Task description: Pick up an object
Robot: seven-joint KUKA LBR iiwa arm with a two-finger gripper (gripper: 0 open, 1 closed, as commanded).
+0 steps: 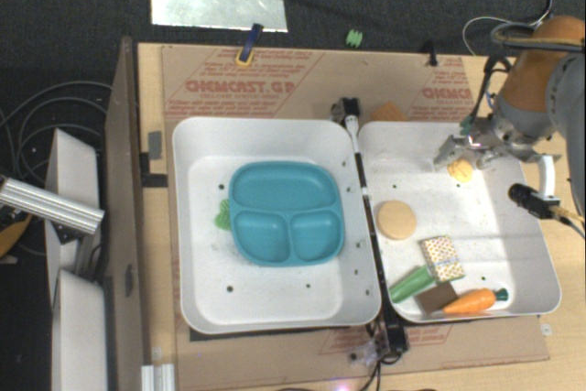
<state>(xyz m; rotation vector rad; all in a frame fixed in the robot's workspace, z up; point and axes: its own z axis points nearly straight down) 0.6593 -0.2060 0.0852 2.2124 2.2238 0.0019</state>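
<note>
From my seat I see the arm [540, 73] reaching in from the right, its orange band high at the far right corner of the bench. The claw [464, 156] hangs over the far part of the right bin [522, 224], its metal fingers spread somewhat apart. A small yellow object [461, 170] sits right at the fingertips, touching or nearly touching them; I cannot tell whether the fingers actually pinch it or only rest above it, so I will not call it held.

Nearer to me in that same bin lies a round tan disc [397, 220], close to the left wall. Towards the near edge I make out a small patterned box [441, 257], a green stick-shaped piece [409, 283] lying at a slant, a dark brown block [436, 298] just beside it, and an orange carrot [472, 301] along the near rim, its tip pointing right.

The left bin [201, 197] carries a teal divided tray [286, 211] with three compartments, lying flat in the middle. A bit of something green [222, 215] peeks out from under the tray's left edge; I cannot make out what it is.

Both bins rest on a brown board [302, 82] with red lettering.
</note>
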